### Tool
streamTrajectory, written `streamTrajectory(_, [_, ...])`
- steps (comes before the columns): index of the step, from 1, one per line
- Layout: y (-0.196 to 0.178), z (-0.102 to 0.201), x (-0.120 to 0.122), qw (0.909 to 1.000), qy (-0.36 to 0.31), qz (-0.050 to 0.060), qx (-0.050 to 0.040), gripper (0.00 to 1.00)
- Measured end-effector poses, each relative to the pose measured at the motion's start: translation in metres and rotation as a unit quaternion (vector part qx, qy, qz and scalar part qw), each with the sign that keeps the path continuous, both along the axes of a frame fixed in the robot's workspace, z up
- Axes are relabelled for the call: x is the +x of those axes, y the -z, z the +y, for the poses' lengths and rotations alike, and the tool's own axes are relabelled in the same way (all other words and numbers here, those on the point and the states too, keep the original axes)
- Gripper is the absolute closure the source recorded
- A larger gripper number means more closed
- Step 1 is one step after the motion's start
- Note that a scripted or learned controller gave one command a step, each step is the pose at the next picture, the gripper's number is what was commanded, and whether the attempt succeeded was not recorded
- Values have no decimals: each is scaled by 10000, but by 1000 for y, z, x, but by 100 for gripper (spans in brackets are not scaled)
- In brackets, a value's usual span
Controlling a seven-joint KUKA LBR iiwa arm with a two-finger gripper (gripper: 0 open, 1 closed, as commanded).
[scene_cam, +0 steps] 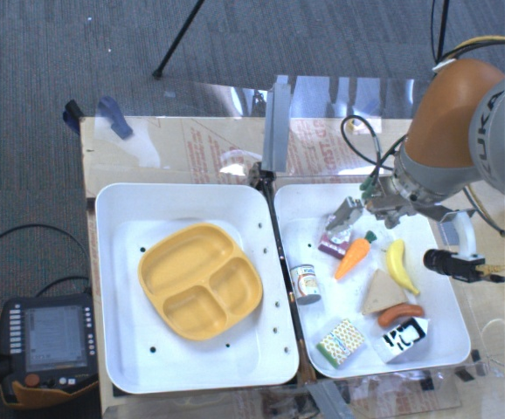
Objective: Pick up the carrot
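Note:
The orange carrot point(352, 259) with a green top lies tilted in the right bin point(309, 203), near its middle. My gripper point(365, 221) hangs just above the carrot's green end, toward the bin's back. Its fingers are spread open and nothing sits between them. The left fingertip point(341, 220) is over a purple packet point(332, 248) that lies just left of the carrot.
Around the carrot lie a banana point(398, 266), a tan wedge point(381, 293), a sausage point(401, 313), a black-and-white carton point(404, 336), a small can point(305, 284) and a green patterned box point(341, 342). The left bin point(121, 208) holds a yellow divided plate point(200, 282).

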State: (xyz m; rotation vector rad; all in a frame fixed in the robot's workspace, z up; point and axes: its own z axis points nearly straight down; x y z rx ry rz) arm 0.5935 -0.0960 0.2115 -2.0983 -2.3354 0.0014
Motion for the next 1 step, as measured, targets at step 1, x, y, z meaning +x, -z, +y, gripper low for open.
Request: streamTrajectory(1, [115, -60, 13, 9981, 609, 0, 2, 0])
